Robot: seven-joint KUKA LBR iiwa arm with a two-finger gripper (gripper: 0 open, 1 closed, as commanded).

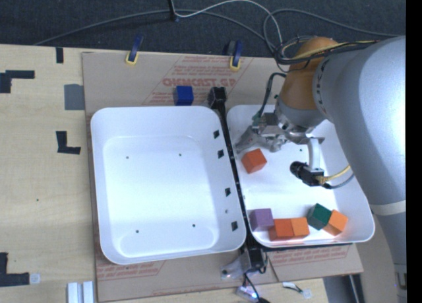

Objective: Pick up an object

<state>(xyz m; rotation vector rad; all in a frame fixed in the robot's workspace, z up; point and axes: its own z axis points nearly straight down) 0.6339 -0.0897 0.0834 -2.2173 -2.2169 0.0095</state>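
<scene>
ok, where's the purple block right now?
The purple block lies in the right bin, at its near-left corner, beside two orange blocks.

orange block (254, 161), tilted, right bin (356, 196)

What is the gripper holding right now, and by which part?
Cannot be told. The gripper sits just above the orange block in the right bin, but no grip is visible.

A robotics lab: clamped cardboard (198, 84) on a taped bench (39, 163), trailing cables (217, 10).
</scene>
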